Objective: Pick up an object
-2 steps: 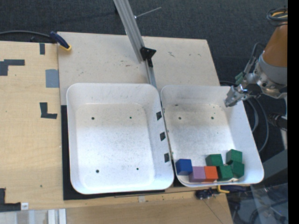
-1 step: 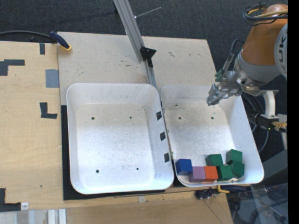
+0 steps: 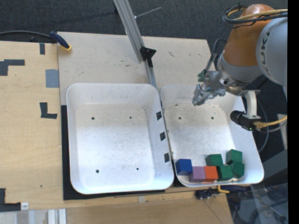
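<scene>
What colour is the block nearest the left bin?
Blue, seen in the camera view, at the left end of the row of blocks in the right bin.

Two white bins, left (image 3: pixel 74 125) and right (image 3: pixel 243 139), looking like smooth plastic, floors dulled by fine dark speckling. Bench (image 3: pixel 28 125) of pale wood grain, matt, patched with grey tape. Lighter board (image 3: pixel 103 59) behind the bins, scuffed and flat in finish. Slanting rail (image 3: pixel 128 22) of brushed silvery metal. Arm (image 3: pixel 275 36) in grey with a satin sheen, orange band (image 3: pixel 243 45) glossy, catching highlights. Gripper (image 3: pixel 202 97) bare metallic grey. Little blocks (image 3: pixel 212 168) in blue, purple, orange, green, smooth and matt. Dark carpet (image 3: pixel 56 8) beyond, rough-textured.
</scene>
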Controlling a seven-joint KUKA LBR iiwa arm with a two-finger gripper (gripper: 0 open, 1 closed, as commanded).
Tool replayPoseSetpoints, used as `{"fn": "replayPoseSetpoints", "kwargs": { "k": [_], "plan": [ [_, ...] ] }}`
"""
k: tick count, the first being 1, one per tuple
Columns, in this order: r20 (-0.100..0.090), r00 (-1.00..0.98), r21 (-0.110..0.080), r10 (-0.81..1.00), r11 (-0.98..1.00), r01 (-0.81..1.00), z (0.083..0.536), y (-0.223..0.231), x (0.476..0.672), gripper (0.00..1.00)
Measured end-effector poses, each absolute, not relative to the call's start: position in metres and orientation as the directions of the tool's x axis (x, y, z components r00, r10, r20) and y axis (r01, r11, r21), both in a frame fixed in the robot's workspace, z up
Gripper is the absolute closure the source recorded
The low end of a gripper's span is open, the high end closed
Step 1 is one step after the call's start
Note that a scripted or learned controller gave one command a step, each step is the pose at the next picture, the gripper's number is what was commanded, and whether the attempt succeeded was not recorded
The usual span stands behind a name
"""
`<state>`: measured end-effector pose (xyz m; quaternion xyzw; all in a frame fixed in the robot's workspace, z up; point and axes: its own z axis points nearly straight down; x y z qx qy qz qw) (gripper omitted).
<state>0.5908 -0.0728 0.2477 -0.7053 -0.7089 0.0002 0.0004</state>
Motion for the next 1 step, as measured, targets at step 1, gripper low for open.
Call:
{"fn": "replayPoseSetpoints", "kwargs": {
  "k": [1],
  "plan": [
    [0.002,-0.007,0.0,1.0,0.007,1.0,0.2539,-0.0198,0.6026,1.0]
  ]
}}
